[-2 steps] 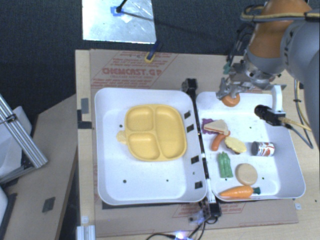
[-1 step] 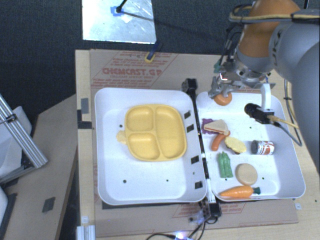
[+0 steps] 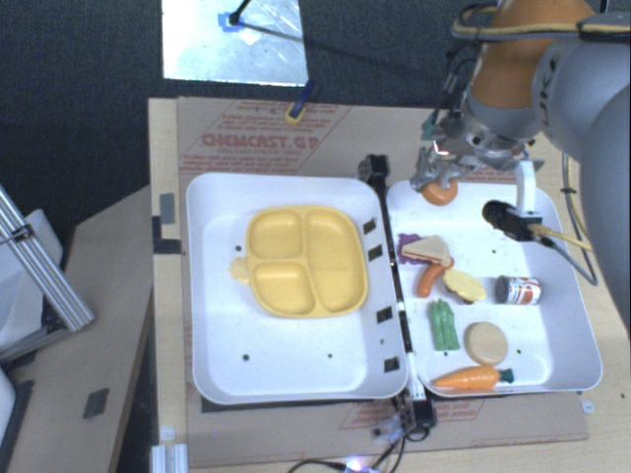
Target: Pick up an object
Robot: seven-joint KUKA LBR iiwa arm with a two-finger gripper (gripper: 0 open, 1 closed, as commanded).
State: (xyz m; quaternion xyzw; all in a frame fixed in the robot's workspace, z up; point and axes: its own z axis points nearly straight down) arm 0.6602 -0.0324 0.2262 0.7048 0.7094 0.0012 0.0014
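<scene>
My gripper [image 3: 440, 173] hangs over the far left corner of the right bin [image 3: 567, 313]. Directly under it lies a small orange ball-shaped thing [image 3: 441, 193], touching or nearly touching the gripper's tip. Further forward in the same bin lie a sandwich [image 3: 427, 250], a reddish sausage [image 3: 428, 280], a pale yellow slice [image 3: 463, 286], a small can on its side [image 3: 519, 291], a green vegetable [image 3: 444, 325], a round tan biscuit [image 3: 486, 343] and a carrot [image 3: 470, 379].
The left bin [image 3: 212, 343] holds a yellow divided plate [image 3: 301, 261]. A black ridge [image 3: 389, 264] separates the two bins. A black cylinder on a white bracket [image 3: 509, 220] sticks out from the wrist over the right bin's back edge. A shiny sheet [image 3: 235, 26] lies beyond the bench.
</scene>
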